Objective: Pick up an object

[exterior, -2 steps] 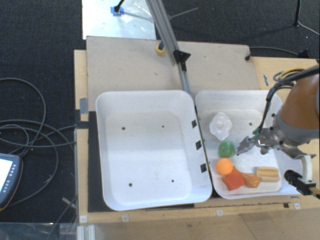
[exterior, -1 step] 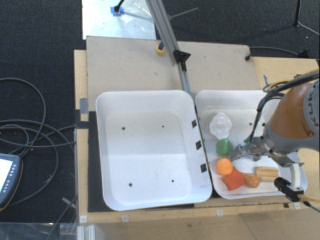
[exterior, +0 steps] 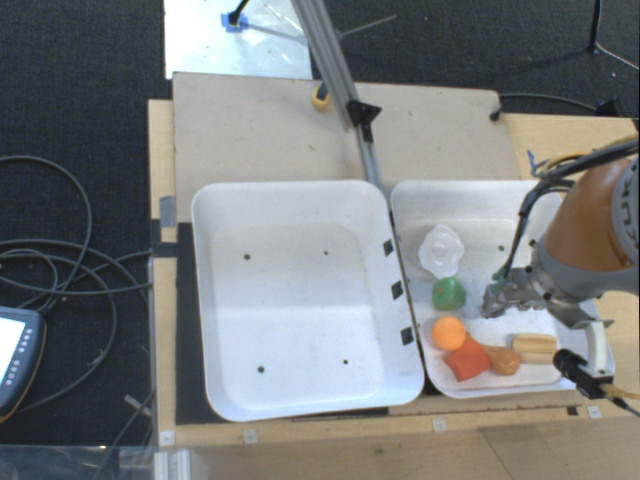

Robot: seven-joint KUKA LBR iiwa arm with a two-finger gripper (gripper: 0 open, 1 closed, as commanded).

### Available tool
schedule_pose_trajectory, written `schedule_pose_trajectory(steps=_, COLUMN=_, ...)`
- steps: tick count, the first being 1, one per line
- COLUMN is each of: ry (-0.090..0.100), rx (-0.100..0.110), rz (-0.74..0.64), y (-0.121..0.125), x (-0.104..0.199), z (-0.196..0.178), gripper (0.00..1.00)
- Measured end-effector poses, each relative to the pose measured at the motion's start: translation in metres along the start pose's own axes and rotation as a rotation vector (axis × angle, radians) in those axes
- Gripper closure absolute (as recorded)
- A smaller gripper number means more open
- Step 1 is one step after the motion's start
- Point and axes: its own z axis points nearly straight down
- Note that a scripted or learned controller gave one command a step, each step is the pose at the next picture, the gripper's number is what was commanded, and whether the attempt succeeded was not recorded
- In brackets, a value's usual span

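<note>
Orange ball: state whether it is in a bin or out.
In: the orange ball lies inside the right bin, beside a red piece.

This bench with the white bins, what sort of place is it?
Probably a robot lab: an arm reaches over two bins of small toys, with cables trailing on the carpet beside a handheld screen.

Robotics lab. Evidence: plywood bench (exterior: 330, 128) with two white bins (exterior: 300, 298) side by side, grey arm (exterior: 590, 238) (orange band above wrist), loose cables (exterior: 60, 258) on dark carpet (exterior: 80, 78), handheld control pendant (exterior: 15, 353) at left edge.
</note>
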Motion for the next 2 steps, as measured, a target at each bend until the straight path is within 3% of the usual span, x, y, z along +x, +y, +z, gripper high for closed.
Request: schedule_pose_trajectory(steps=2, ry=-0.003, rx=-0.006, rz=-0.005, y=0.003, x=-0.002, z=-0.122, gripper=1.0)
